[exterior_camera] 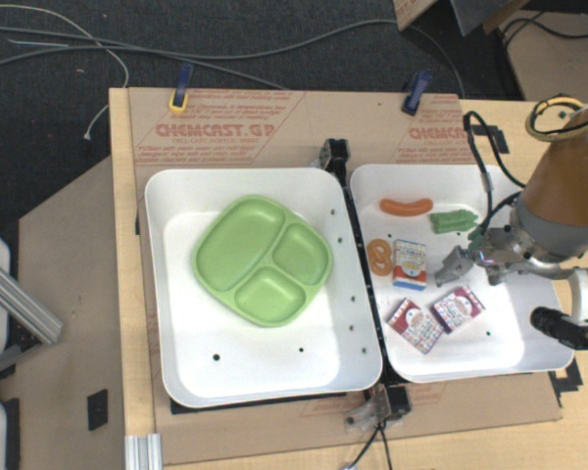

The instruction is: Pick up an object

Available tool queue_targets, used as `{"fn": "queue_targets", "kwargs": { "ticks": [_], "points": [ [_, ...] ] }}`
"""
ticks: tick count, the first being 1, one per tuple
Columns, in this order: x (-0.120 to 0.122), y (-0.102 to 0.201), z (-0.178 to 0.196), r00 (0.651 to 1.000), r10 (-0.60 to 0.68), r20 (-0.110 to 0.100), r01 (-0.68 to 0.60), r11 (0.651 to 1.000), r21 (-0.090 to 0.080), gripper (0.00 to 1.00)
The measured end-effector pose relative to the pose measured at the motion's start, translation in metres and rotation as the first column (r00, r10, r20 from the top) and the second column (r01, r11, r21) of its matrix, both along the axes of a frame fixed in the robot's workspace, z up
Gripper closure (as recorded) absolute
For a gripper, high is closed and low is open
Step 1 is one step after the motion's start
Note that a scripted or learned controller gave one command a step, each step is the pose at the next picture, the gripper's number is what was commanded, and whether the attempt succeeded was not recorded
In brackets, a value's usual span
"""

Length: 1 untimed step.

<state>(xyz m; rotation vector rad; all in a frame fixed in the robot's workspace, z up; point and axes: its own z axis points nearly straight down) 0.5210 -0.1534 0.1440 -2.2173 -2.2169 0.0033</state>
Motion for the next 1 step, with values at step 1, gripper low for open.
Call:
{"fn": "queue_targets", "kwargs": {
  "ticks": [1],
  "points": [
    [-0.0011,0.0009,-0.0531,1.000,0.000,-0.001,0.000,1.000,0.000,0.00]
  ]
}}
